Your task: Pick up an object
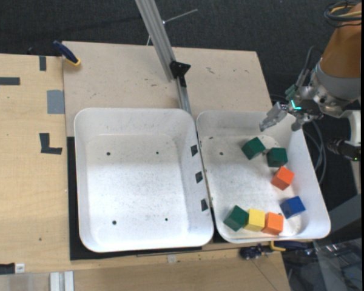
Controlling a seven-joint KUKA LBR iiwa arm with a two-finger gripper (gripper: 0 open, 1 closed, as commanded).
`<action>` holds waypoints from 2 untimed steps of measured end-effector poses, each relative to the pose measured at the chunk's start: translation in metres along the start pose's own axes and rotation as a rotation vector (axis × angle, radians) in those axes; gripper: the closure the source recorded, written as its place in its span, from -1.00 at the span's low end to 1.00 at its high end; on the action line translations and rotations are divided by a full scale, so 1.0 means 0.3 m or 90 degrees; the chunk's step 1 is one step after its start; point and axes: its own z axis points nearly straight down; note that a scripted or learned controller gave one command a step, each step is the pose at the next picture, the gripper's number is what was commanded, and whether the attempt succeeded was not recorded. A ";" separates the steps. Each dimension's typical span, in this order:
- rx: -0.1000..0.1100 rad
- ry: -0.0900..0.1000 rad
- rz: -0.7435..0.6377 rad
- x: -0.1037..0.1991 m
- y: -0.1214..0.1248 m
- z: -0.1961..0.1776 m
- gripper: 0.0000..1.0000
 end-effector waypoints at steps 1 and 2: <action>-0.003 -0.001 -0.001 0.000 0.003 -0.010 -1.00; 0.000 -0.001 0.000 -0.005 -0.005 0.137 -1.00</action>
